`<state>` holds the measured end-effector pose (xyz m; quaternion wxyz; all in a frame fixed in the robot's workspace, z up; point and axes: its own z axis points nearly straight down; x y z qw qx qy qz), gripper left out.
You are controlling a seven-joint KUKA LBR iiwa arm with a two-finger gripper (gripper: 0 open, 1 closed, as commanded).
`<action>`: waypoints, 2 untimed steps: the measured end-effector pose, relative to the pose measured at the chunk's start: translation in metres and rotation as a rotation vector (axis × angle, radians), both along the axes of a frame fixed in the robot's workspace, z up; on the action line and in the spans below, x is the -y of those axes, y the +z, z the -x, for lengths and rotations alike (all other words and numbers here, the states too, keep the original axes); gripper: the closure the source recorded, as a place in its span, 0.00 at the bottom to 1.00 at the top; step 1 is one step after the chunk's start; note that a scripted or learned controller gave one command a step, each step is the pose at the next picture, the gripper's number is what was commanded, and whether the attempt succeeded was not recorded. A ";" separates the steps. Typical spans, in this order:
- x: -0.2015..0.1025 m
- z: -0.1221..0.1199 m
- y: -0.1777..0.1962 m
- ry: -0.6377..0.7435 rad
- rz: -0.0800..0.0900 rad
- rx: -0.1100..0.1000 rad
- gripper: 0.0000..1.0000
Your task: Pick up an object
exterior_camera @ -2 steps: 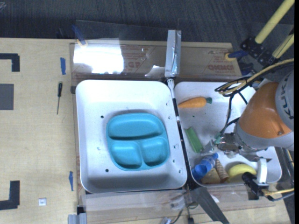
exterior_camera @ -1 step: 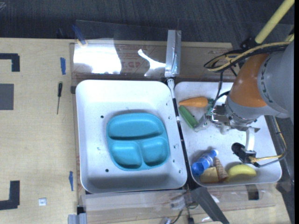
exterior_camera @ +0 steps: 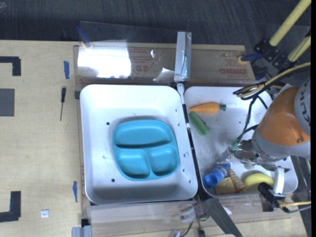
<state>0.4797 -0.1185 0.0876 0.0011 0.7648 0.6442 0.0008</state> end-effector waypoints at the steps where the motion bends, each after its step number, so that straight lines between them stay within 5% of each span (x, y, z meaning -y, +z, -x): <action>1: 0.000 -0.003 0.011 -0.001 0.002 0.008 1.00; 2: -0.035 -0.015 0.099 0.051 -0.001 0.003 1.00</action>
